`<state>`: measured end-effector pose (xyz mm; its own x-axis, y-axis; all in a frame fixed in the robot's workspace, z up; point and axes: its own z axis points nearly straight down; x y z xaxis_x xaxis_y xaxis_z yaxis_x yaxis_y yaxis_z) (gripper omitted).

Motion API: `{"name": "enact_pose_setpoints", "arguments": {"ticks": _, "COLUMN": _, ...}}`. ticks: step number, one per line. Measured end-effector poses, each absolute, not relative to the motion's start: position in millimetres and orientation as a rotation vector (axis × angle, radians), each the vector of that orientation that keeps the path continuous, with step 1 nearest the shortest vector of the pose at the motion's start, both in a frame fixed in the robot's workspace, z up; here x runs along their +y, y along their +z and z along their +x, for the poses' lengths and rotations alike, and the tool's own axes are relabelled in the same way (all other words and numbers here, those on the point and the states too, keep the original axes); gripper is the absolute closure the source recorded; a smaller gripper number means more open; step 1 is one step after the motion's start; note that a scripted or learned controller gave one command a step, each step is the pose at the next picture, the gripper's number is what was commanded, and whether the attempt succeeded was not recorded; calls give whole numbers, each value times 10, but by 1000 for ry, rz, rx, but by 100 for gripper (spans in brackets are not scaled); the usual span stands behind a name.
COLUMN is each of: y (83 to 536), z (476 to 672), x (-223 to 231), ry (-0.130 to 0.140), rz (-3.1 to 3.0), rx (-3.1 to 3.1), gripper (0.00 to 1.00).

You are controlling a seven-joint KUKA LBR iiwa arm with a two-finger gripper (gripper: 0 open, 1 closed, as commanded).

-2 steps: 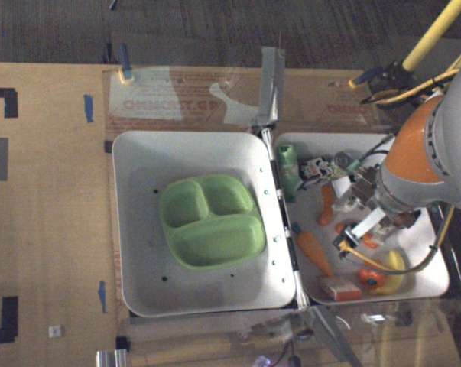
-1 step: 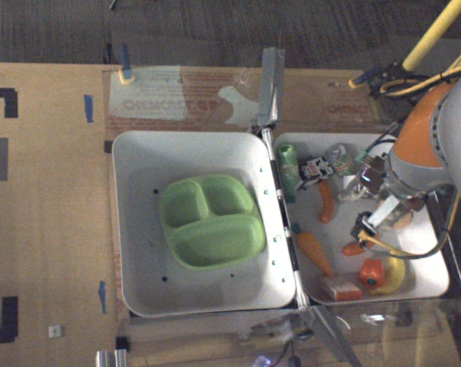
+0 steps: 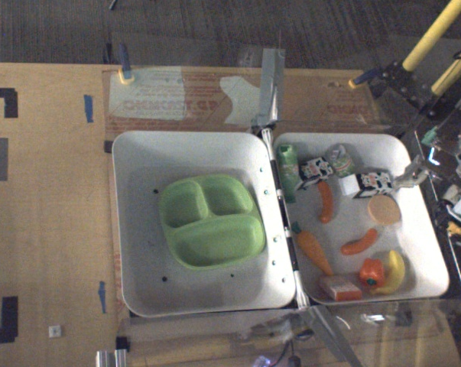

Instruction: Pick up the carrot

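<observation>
The left bin (image 3: 138, 167) holds a green plate (image 3: 211, 220). In the right bin (image 3: 423, 205), the carrot (image 3: 314, 251) lies by the left wall, below a sausage (image 3: 326, 202). The gripper (image 3: 415, 176) sits at the right rim; its jaws I cannot tell.

My gripper (image 3: 417, 173) hangs at the right bin's (image 3: 433, 239) right rim; the carrot (image 3: 314, 251) lies along its left wall.

Wooden bench (image 3: 47, 228) with two white bins (image 3: 138, 159) side by side.
</observation>
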<state>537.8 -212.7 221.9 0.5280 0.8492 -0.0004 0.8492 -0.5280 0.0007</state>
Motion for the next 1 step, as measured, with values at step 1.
{"name": "enact_pose_setpoints", "arguments": {"ticks": 1, "y": 862, "z": 5308, "x": -1870, "ry": 4, "rz": 2794, "rx": 1433, "gripper": 0}}
